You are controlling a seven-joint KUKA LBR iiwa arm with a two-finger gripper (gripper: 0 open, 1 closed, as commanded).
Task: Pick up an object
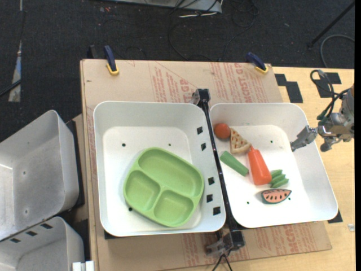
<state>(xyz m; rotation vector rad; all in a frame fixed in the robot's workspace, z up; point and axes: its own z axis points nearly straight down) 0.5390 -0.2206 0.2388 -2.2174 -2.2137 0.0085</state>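
Two white bins sit side by side: we see a green divided plate [163, 186] in the left bin [107, 117], and toy food in the right bin [293, 110]. Among it are an orange carrot [259, 167], a watermelon slice [276, 196] and a waffle wedge [239, 142]. We see the gripper [317, 140] at the right bin's right rim, fingers spread and holding nothing.

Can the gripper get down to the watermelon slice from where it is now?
Probably yes. The gripper sits at the right bin's edge, and the watermelon slice lies apart from the other food with nothing over it.
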